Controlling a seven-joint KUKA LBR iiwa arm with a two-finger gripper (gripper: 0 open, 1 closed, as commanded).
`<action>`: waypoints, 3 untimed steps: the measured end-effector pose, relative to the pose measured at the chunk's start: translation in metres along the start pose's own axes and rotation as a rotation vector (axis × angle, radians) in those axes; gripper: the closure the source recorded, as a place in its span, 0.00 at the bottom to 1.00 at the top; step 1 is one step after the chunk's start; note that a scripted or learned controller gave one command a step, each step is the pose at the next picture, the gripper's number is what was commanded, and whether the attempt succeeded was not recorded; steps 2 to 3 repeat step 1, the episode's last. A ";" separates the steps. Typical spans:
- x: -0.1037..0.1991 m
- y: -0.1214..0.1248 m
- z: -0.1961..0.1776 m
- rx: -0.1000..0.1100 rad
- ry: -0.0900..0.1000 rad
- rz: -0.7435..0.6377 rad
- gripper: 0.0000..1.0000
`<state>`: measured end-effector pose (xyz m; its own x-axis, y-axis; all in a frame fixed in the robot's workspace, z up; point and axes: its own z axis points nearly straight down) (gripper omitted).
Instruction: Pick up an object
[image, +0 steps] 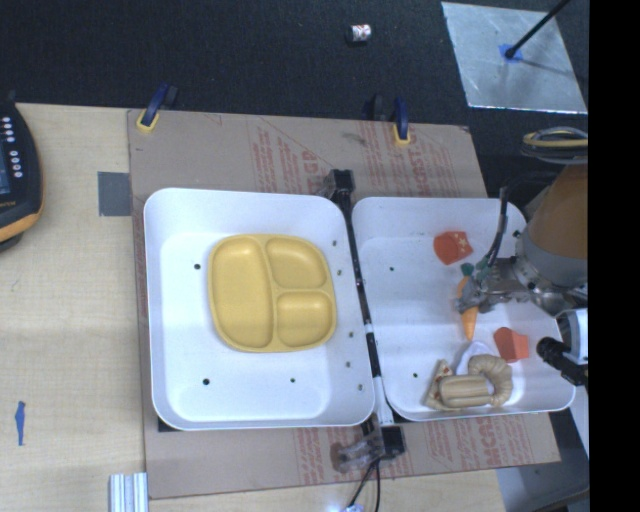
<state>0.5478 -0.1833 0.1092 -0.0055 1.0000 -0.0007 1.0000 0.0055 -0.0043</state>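
Gripper (478, 290) low in right bin (400, 395), directly over orange carrot-shaped piece (469, 318); nothing seen clamped. Red block (452, 246) lies just beyond. Best approach: straddle carrot squarely, close firmly before lifting.

arm (560, 235): cut off at right edge | claw (478, 293): fingertips too small to tell
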 end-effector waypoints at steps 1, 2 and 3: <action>0.057 0.026 0.014 -0.009 -0.004 -0.003 1.00; 0.057 0.026 0.014 -0.009 -0.004 -0.003 1.00; 0.057 0.026 0.014 -0.009 -0.004 -0.003 1.00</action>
